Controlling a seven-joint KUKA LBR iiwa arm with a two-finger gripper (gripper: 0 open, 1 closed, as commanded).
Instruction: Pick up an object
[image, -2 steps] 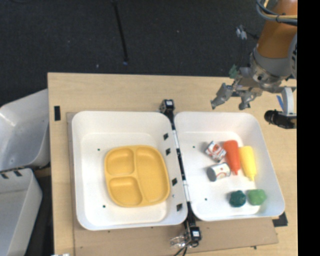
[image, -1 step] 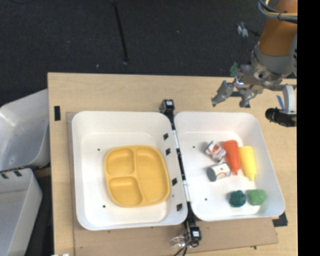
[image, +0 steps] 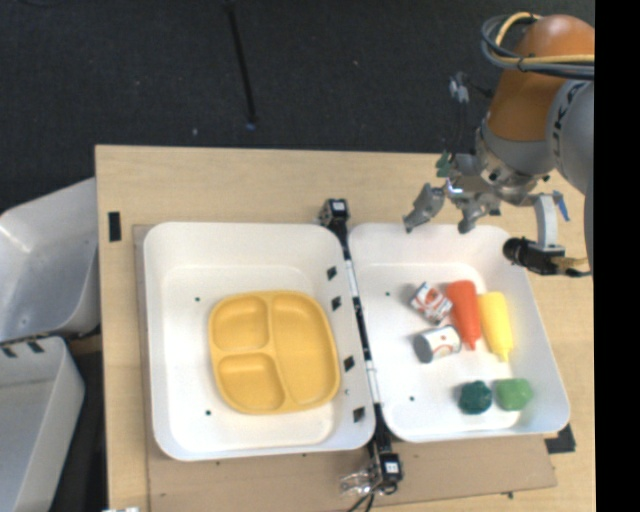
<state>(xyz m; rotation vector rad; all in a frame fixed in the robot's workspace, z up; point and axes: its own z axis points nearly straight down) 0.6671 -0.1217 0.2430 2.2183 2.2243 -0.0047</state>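
Yellow tray (image: 272, 352): three compartments, lying in the left bin (image: 170, 420).
Right bin (image: 400, 400): holds every small item.
Small cans: one red-and-white can (image: 430, 300), one grey can (image: 438, 344) just below it.
Carrot (image: 464, 310): orange, touching the yellow corn (image: 497, 322) on its right.
Green pieces: dark one (image: 475, 398) beside a lighter one (image: 514, 393), near the front edge.
Gripper (image: 446, 212): fingers spread apart, nothing between them, above the right bin's far rim.
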